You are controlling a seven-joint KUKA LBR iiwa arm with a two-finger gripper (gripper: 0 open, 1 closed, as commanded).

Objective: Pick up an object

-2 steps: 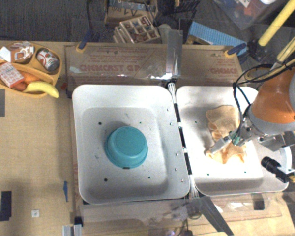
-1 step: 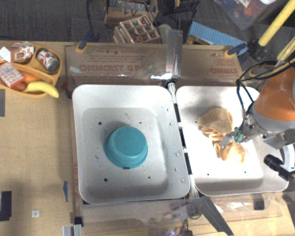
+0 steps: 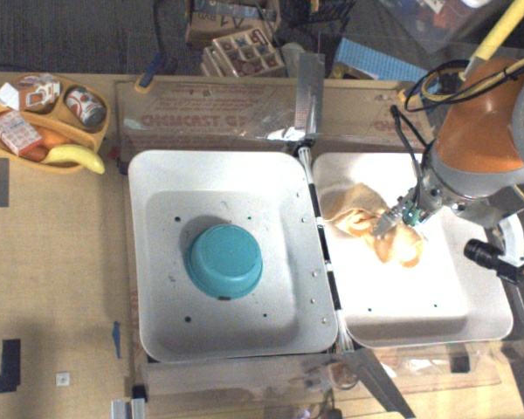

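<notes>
A teal bowl [image 3: 225, 261] lies upside down in the left bin [image 3: 157, 190]. In the right bin [image 3: 472, 321] a crumpled tan and orange cloth [image 3: 360, 219] lies near the back left corner. My gripper [image 3: 391, 224] reaches in from the right and is down on the cloth's right part, its tips touching or pressing into the folds. The grey arm with the orange band [image 3: 480, 138] stands above the bin's right side.
A yellow tray [image 3: 35, 142] with a banana and small packets sits at the far left of the bench. A metal strip [image 3: 307, 103] stands at the back between the bins. Cables and boxes lie behind the bench.
</notes>
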